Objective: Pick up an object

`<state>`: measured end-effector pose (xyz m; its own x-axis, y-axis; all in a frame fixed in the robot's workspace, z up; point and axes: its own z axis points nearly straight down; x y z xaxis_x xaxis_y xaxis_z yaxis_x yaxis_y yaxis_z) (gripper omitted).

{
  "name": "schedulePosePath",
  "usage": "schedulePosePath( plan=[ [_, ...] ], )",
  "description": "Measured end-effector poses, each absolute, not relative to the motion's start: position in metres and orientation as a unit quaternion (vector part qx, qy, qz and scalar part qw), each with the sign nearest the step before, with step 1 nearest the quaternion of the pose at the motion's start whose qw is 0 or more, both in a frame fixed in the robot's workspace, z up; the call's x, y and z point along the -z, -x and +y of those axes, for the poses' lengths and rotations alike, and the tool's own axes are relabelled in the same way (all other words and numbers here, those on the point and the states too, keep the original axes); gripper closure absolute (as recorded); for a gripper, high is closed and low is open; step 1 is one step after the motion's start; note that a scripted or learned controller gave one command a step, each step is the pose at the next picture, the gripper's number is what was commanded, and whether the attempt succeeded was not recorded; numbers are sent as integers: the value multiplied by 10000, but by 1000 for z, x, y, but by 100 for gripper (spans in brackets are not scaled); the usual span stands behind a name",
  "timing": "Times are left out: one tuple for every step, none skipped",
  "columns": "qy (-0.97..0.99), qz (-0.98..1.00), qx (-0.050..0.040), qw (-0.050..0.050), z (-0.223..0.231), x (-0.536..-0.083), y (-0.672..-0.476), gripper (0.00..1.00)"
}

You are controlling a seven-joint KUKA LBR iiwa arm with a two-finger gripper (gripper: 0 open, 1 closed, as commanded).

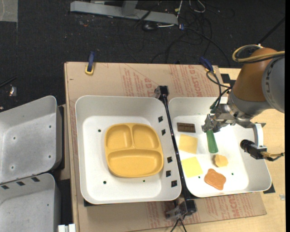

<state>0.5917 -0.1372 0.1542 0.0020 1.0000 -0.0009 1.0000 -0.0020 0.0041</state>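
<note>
Arm: bulky, rounded, grey casing with part of a dark letter marking.
Band: broad orange section above the wrist.
Cables: black, looped along the arm.
Gripper: grey metal.

A cardboard sheet printed with faint red lettering covers the bench, pinned at its 12 o'clock edge by two blue clamps — one toward 11, one toward 1. Beyond it lies dark speckled floor, where black cables trail past a grey metal bar. Toward 9 o'clock sit pale perforated panels — evenly lit.
</note>
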Motion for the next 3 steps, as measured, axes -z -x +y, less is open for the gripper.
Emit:
schedulePosePath(
  plan=[
    [-7067, 7075, -16, 33, -145, -216, -594, 100],
    [-7061, 7081, -17, 34, -147, -279, -600, 100],
    [-7063, 7079, -3, 12, -147, -283, -601, 100]
  ],
)
